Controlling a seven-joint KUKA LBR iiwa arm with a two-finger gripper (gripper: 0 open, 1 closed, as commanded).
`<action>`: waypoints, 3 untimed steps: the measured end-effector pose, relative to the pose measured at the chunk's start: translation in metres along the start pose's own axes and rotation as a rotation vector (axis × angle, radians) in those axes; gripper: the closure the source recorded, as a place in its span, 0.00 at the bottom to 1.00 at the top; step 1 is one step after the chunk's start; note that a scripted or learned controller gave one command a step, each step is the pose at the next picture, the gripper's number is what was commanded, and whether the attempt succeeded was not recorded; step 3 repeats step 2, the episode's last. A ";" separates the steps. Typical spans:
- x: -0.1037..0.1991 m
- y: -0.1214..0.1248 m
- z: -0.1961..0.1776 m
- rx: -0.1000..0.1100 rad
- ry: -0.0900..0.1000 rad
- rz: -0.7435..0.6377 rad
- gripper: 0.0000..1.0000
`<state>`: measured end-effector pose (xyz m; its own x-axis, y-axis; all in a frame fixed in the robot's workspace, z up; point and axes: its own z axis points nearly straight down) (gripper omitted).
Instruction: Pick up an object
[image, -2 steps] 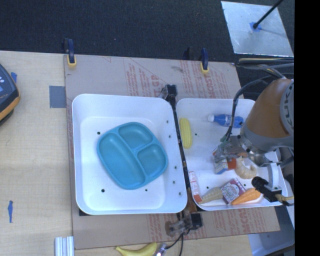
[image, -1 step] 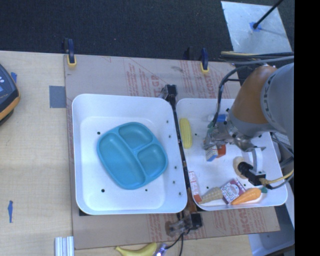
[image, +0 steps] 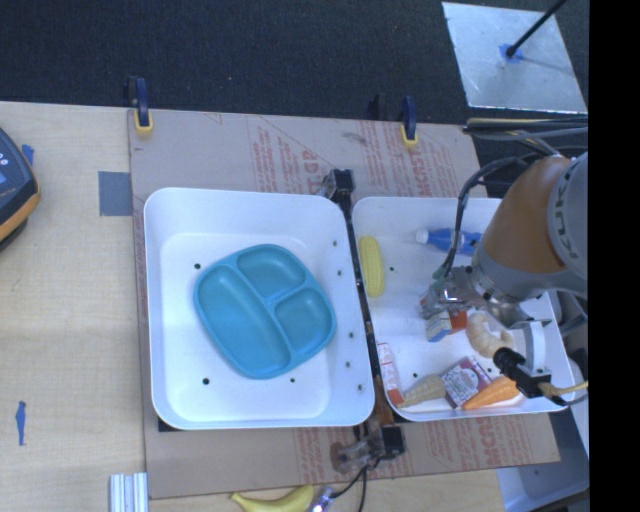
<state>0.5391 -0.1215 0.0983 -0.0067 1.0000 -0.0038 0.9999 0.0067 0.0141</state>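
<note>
At the desk's (image: 70, 330) left edge sits a dark device with an orange rim (image: 12, 190). The left bin (image: 160, 300) carries a blue divided plate (image: 265, 310), lying flat at its middle. Just past the divider, the right bin (image: 400, 215) holds a corn cob (image: 371, 265) along its left wall, a blue-and-white tube (image: 445, 239) toward the far edge, and a cluster at the near edge: a cone-shaped piece (image: 425, 388), a small red-and-white packet (image: 461, 381) and a carrot (image: 492, 395).

The end effector (image: 445, 310) hangs low over the middle of the right bin, with an orange-and-white item just beside it; how far it is opened I cannot tell, and nothing is visibly held. I judge this the descent-and-grasp step. Next, it needs to close squarely on one object and lift clear without snagging neighbours.
</note>
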 end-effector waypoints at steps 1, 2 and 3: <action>-0.078 0.015 0.001 0.003 0.007 -0.001 1.00; -0.049 0.003 -0.076 0.016 0.005 0.003 1.00; -0.049 0.003 -0.076 0.016 0.005 0.003 1.00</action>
